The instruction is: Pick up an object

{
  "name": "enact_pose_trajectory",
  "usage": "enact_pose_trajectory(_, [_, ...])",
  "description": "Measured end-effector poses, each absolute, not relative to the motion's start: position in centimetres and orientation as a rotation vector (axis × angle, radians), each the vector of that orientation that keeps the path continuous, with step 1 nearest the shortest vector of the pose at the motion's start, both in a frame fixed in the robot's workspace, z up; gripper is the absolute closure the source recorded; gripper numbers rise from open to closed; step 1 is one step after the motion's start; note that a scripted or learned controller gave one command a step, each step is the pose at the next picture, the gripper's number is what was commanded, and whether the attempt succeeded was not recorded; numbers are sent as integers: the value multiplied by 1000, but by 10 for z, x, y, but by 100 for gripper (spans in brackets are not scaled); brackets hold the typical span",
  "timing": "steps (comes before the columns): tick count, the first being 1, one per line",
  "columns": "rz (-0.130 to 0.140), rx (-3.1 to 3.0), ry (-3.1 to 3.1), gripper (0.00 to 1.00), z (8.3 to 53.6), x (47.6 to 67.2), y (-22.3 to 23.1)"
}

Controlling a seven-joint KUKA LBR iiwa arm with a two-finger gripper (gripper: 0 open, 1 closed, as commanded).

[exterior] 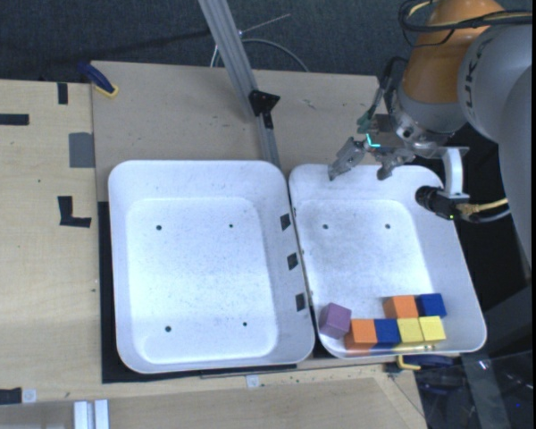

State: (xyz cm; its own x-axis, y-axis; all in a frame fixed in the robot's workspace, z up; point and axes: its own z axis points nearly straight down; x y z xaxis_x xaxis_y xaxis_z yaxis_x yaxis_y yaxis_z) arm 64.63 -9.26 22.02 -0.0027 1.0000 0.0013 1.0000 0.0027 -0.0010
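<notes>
1. White plastic forms the two shallow bins, set side by side on a tan wooden bench [179, 105]; the left bin [125, 239] and the right bin [447, 239] touch along their inner edges.
2. The blocks lie clustered in the near corner of the right bin, against its front wall.
3. A purple block [336, 318] sits at the left end of the cluster, tilted and slightly apart from the rest.
4. Just beside it, a front row runs rightward: an orange block [364, 332], a blue block [387, 331], and two yellow blocks [422, 330] touching one another.
5. Behind that row sit a second orange block [399, 307] and a second blue block [431, 305], side by side.
6. The grey arm with its orange band [447, 34] reaches in from the right, over the far rim of the right bin.
7. The gripper [364, 164] hangs above that far rim, well apart from the blocks.
8. Its two fingers [343, 164] are spread wide, with nothing between them.
9. A grey metal pole [228, 38] slants across the bench towards the seam between the bins.
10. A black cable with a yellow connector [456, 206] hangs just beside the wrist.
</notes>
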Motion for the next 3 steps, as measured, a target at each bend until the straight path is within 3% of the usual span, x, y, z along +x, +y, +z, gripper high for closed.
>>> enact_pose_trajectory(1, [6, -2217, -2222, 0, 190, 648, -77])
enact_pose_trajectory(2, [5, -2218, -2222, 0, 192, 624, -57])
enact_pose_trajectory(3, [-2, -2212, -2229, 0, 192, 653, -2])
